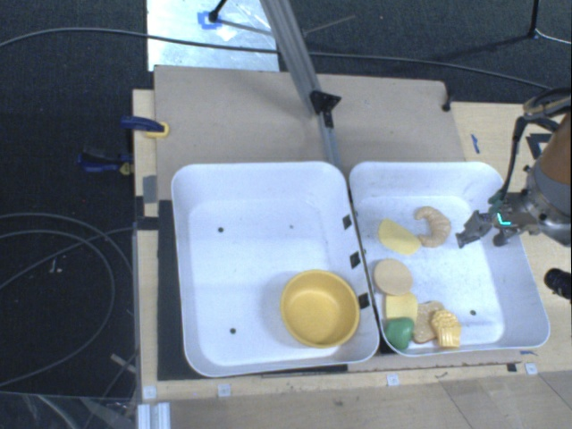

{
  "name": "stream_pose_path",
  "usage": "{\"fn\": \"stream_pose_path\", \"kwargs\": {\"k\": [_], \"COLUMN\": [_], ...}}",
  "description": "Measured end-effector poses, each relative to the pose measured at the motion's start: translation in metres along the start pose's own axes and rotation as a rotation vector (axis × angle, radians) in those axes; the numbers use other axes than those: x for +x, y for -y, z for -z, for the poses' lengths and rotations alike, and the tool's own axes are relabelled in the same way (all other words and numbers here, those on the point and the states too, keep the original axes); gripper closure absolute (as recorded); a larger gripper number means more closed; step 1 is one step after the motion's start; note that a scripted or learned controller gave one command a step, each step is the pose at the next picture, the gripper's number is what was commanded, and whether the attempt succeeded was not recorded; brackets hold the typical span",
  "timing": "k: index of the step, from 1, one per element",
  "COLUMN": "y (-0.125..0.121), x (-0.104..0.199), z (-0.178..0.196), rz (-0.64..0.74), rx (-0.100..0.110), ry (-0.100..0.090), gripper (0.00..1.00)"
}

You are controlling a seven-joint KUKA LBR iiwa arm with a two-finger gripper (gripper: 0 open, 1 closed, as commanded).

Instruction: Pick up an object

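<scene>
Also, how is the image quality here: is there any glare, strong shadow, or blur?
Camera view: light is soft and even; the white bins look bright but keep detail. A glaring pale patch lies on the floor at top. The yellow bowl casts only a faint shadow. The gripper looks slightly soft.

Grey arm, dark hand
</scene>
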State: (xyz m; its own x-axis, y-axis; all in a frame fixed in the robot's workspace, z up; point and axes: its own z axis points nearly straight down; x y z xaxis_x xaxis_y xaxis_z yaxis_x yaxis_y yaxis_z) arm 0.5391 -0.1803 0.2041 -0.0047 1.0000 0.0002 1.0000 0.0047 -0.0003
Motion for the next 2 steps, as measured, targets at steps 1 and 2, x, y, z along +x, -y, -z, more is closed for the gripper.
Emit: {"fn": "stream_pose_path", "kwargs": {"k": [1,2], "y": [0.0,-0.004], "x": [0.0,-0.01], "z": [0.0,-0.049], "rz": [0.0,-0.004], "rx": [-0.001,0.0], "ry": [0.0,0.001], "gripper": [0.0,0.0]}}
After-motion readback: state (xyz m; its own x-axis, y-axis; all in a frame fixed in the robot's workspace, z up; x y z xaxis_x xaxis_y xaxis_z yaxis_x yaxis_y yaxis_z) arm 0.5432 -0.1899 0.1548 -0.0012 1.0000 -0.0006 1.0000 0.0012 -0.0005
